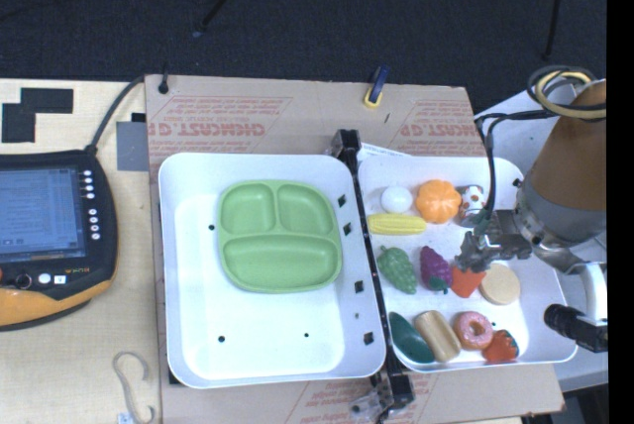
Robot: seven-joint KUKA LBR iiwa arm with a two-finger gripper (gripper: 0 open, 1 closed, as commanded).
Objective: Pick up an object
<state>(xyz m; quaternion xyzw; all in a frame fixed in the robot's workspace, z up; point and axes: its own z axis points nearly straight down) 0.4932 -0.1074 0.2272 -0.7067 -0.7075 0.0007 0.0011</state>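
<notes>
gripper (479, 250) low in right white bin (530, 338), finger state unreadable | small orange-red plastic carrot-like piece (466, 281) directly under it, long axis unclear | left bin: one green three-compartment plastic tray (279, 236)

Two white bins: a left bin (188, 313) and a right bin (540, 298). One green divided plate (279, 236). Ten toy foods: one white egg (396, 199), orange (437, 200), corn cob (396, 225), green vegetable (397, 268), purple vegetable (434, 267), red carrot-like piece (466, 281), round biscuit (500, 285), bread roll (437, 334), pink doughnut (473, 328), strawberry (502, 346). One handheld control screen (45, 229).
</notes>
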